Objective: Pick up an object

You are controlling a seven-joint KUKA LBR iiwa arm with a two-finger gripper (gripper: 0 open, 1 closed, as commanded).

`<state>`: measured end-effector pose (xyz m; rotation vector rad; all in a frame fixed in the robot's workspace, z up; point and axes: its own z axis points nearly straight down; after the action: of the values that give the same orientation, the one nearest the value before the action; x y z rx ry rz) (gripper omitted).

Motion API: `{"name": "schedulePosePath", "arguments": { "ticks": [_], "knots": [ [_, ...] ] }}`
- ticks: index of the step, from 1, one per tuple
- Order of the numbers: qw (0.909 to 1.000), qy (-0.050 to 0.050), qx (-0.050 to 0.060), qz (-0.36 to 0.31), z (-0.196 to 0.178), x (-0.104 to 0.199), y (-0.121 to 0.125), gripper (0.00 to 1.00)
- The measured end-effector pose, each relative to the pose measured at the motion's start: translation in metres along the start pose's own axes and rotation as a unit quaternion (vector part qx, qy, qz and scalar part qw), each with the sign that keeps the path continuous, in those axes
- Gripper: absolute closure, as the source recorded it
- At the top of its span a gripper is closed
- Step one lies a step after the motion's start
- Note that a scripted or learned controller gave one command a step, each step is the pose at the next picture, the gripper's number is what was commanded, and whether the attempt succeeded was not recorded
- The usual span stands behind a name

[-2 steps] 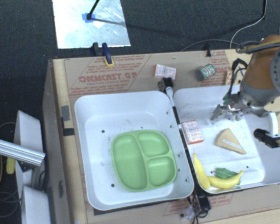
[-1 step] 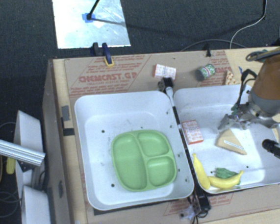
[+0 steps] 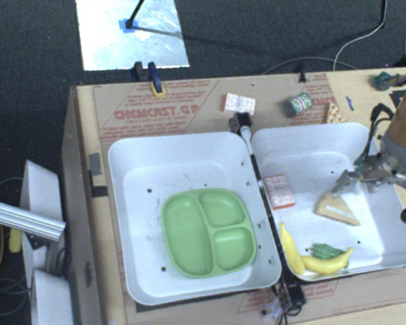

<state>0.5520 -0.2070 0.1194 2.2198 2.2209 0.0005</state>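
The right bin holds a small pink box by its left wall. A tan wedge lies near its middle. Two yellow bananas lie along the front edge with a green leafy piece on top of them. My gripper reaches in from the right and hangs low, just above the wedge's upper right corner. Nothing is seen held in it. A green divided plate lies in the left bin.
A small green can and a white packet sit on the cardboard behind the bins. A blue and yellow clamp stands at the bench's back edge. Cables trail at the upper right.
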Motion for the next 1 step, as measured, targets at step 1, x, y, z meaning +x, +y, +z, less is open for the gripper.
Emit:
{"name": "schedulePosePath", "arguments": {
  "ticks": [1],
  "knots": [
    [1.0000,0.001,0.000,-0.002,-0.0078,0.0429,0.0074,0.00]
  ]
}}
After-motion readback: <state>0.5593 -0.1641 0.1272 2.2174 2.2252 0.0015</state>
